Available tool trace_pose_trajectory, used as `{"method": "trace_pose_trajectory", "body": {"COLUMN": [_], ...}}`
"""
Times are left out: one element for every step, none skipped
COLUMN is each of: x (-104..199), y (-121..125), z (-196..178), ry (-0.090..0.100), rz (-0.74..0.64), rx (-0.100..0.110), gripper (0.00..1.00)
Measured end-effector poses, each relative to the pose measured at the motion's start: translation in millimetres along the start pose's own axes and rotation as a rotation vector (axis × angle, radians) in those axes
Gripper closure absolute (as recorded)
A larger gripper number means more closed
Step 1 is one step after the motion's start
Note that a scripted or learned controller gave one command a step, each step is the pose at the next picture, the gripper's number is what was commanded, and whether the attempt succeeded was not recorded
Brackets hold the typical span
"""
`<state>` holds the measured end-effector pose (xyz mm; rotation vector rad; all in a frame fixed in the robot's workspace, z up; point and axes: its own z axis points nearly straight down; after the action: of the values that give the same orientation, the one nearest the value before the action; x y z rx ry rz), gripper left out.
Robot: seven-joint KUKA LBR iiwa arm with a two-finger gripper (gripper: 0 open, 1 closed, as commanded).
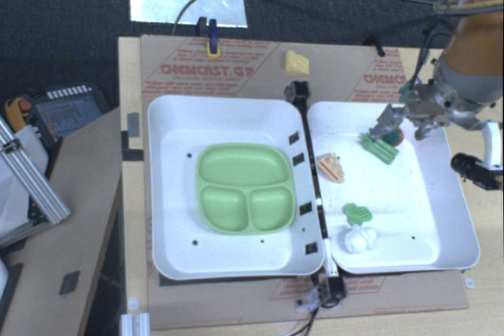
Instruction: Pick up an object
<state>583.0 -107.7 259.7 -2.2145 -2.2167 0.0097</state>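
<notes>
A pale green divided plate (244,189) lies flat in the left white bin (169,169), well apart from the arm, so it seems a bystander. In the right bin (441,208) a tan shell-like piece (331,168), a small green toy (357,212) and a white lump (357,238) lie loose. Further right the gripper (391,130) hangs low over a green block (379,147) beside something red (396,138), likely its target; whether its fingers are apart or closed cannot be told.

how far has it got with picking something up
Done: the arm has reached into the right bin, and the tool sits low over the green block near the far side. In hand: apparently lining up on that block; nothing is visibly lifted. Left: grasp and raise it. The tan piece, green toy and white object lie untouched.
</notes>
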Motion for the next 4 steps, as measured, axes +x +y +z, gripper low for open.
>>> {"method": "trace_pose_trajectory", "body": {"x": [0.2, 2.5, -2.3, -2.7], "y": [2.0, 7.5, -0.9, 0.7], "z": [-6.4, 36.4, 85.9, 127.8], "ry": [-0.002, -0.002, -0.001, -0.001], "rz": [-0.002, -0.001, 0.0, 0.0], "rx": [-0.012, -0.009, -0.008, -0.008], "gripper": [0.0, 0.0, 0.0, 0.0]}}
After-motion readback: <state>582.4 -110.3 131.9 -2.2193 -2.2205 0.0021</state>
